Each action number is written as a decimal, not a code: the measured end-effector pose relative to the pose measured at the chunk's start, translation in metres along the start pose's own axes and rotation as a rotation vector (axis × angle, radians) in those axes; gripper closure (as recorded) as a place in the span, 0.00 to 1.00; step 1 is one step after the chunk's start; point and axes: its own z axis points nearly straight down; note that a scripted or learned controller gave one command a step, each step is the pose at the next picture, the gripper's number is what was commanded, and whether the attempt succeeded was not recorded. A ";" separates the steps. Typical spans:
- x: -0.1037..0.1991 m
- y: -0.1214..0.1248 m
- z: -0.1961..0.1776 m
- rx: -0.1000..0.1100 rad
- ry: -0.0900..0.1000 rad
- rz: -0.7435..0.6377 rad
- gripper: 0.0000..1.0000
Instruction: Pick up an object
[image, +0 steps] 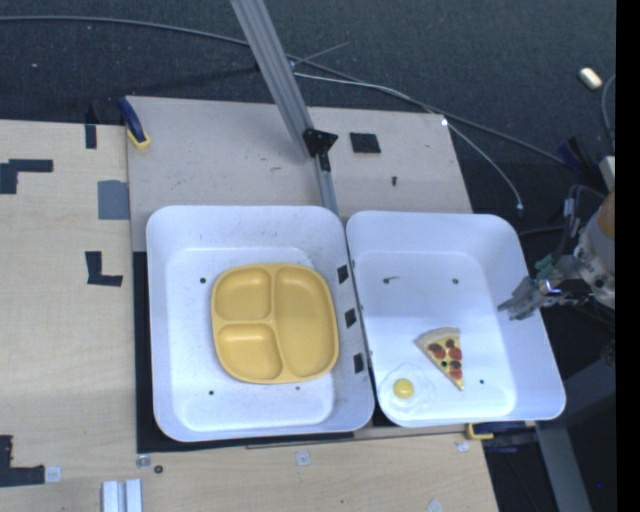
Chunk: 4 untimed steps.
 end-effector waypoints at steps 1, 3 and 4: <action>0.049 0.012 0.011 0.004 0.002 -0.004 1.00; 0.156 0.054 0.006 0.003 0.003 -0.006 1.00; 0.213 0.075 0.000 0.003 0.003 -0.006 1.00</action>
